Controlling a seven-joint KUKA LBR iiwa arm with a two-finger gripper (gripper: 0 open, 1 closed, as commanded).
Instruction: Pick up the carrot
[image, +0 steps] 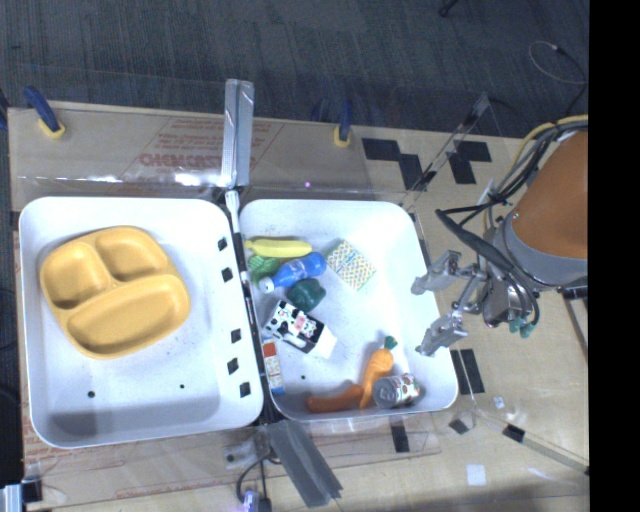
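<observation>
The carrot (376, 367) lies in the right bin (400, 220), near its front right corner, tilted with its green top pointing up and toward the bin's right wall. Its lower end touches a long brown sausage-like piece (333, 401) that runs along the front wall, and a small silver can (398, 391) sits just beside it on the right, close to the corner. Toward the bin's middle and back there is bare white floor around the carrot; a black-and-white patterned box (297, 328) lies to its left, with a dark green object (307, 293), a blue bottle (296, 270) and a yellow banana (280, 247) clustered further back along the left wall, and a small checkered packet (351, 265) near the centre rear. The left bin (120, 420) holds a yellow divided tray (113, 288). The gripper (440, 305) hangs at the right bin's right rim, over the wall and the bench just outside it, with its two fingers spread wide apart and nothing between them or touching them. The carrot sits to the gripper's left and slightly forward, near but apart from the nearer fingertip, with the bin wall between them.
</observation>
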